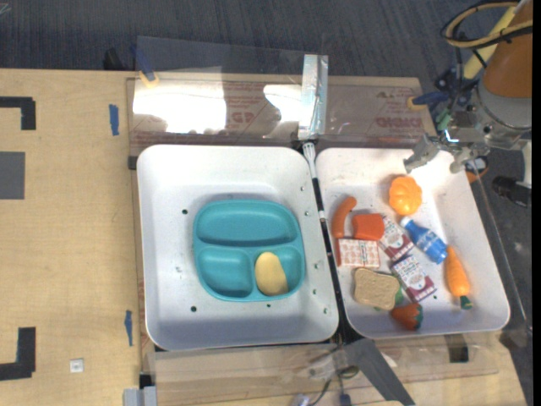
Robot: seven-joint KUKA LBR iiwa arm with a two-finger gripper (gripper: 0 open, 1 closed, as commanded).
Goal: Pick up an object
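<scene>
"Two shallow white bins sit side by side on the wooden worktop [68,227]. Why is all the play food in just one?"

"The right white bin [486,311] is the pile to pick from. It holds a round orange toy fruit [405,194], a long orange-red toy sausage [341,215], a small red block [368,226], a little blue bottle [425,241], an orange toy carrot [457,277], a brown slice of toy bread [375,288], a red toy tomato [407,315] and some small red and white packets [358,251]. They lie close, many touching."

"And the left white bin [161,311]?"

"It holds a teal plastic tray with sections [245,227]. A yellow toy potato [270,274] rests in its lower right section. I think that tray is where food is sorted."

"Where is the grey arm's gripper [441,152]?"

"Up at the far corner of the right bin, near the round orange fruit but not touching it. It looks spread a little, with nothing between its fingers."

"Why there?"

"My guess is the orange fruit is the nearest thing and stands a bit apart, so it is easy to grab."
</scene>
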